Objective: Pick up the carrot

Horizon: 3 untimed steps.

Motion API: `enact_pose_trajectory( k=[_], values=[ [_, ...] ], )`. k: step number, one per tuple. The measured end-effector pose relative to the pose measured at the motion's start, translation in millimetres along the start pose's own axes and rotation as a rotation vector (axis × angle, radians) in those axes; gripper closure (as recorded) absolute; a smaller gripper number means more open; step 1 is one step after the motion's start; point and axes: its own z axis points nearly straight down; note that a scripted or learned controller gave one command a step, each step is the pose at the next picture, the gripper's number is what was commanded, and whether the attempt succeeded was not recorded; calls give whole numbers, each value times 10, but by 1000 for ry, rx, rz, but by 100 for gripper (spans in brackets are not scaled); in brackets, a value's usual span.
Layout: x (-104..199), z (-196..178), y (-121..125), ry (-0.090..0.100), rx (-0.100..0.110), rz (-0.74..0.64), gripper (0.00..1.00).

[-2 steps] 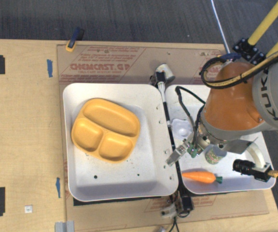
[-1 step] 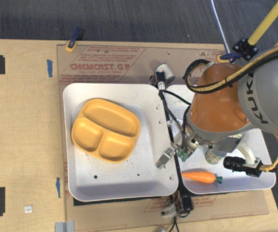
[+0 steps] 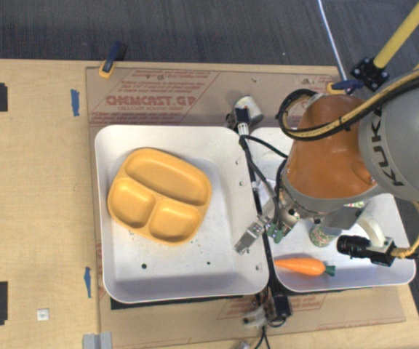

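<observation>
The carrot [image 3: 300, 267], orange with a small green stub at its right end, lies flat along the front edge of the right bin [image 3: 406, 271]. My arm, with its orange band [image 3: 329, 155], hangs over the right bin's left half. The gripper [image 3: 262, 231] sits low at the divide between the two bins, up and to the left of the carrot's tip and apart from it. Nothing shows in its grasp, and the wrist hides much of it.
A yellow three-part plate [image 3: 158, 193] lies in the left bin [image 3: 106, 217]. A pale greenish object [image 3: 324, 233] and a white one [image 3: 374, 230] peek out under the arm in the right bin. Black cables [image 3: 252, 167] run along the divide.
</observation>
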Motion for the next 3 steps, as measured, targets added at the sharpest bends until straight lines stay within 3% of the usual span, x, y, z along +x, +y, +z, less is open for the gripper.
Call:
enact_pose_trajectory(
  k=[1, 2, 3],
  values=[
    [145, 0, 141, -1, -1, 38, 0],
    [-6, 344, 687, -1, -2, 34, 0],
    [470, 980, 471, -2, -4, 106, 0]
  ],
)
